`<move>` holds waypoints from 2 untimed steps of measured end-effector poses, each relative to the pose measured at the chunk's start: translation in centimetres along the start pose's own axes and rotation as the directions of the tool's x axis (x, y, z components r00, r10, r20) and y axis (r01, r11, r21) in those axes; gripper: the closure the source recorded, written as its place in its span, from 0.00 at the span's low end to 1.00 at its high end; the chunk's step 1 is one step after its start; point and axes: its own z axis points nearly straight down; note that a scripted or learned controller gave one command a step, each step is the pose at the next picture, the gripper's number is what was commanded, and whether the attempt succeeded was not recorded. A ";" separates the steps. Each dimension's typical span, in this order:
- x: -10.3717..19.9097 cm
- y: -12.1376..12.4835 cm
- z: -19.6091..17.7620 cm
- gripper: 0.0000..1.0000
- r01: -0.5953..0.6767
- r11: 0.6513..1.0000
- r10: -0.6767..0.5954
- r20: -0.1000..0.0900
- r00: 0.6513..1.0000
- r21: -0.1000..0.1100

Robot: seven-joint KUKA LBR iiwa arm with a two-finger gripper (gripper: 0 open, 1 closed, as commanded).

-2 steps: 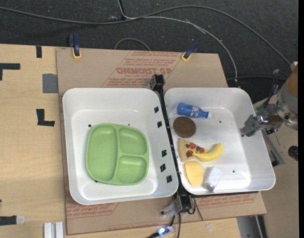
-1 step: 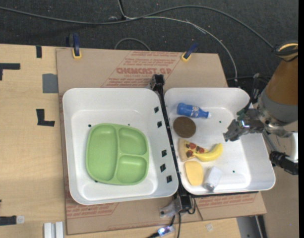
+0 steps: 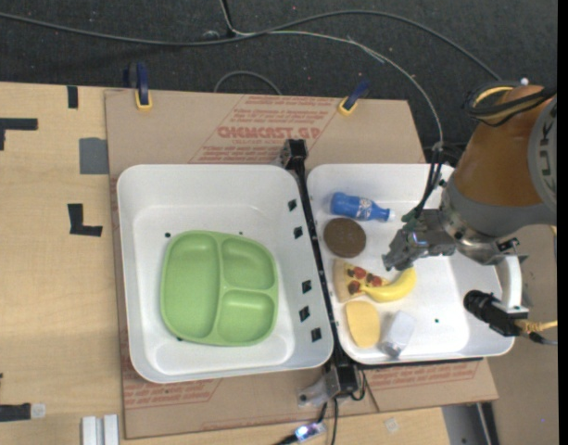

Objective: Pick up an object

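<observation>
Gripper (image 3: 401,253) first: mine hangs low inside the right bin (image 3: 450,336), dark fingers pointing down toward the bin floor. From this slanted overhead angle I cannot tell how far apart they stand, and nothing shows clearly between them. The tips look to be just above or touching the upper end of the banana (image 3: 395,286); which of the two I cannot say.

The banana, my nearest pick, lies directly under and slightly below my gripper, curving away toward the camera-left. Just beside it, to the camera-left of my gripper, sits a small item with red and dark patches (image 3: 359,277), too blurred to name. Farther on that side and a little higher rests a round brown disc (image 3: 345,237), and beyond it, toward the bin's far wall, a blue bottle (image 3: 357,208) lies on its side with its pale cap pointing my way. Below my gripper, nearer the camera, a yellow wedge-shaped block (image 3: 362,324) lies next to a small grey piece (image 3: 396,334).

Well apart from my gripper, across the divider, the left bin (image 3: 135,248) holds a green sectioned plate (image 3: 219,287) lying flat, with three compartments.
</observation>
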 end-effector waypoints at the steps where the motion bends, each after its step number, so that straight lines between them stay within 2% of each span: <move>1: 4.9 0.8 0.6 1.00 0.000 1.000 0.000 0.001 1.000 0.000; 2: 10.9 1.2 1.0 1.00 0.001 1.000 -0.001 0.001 1.000 0.000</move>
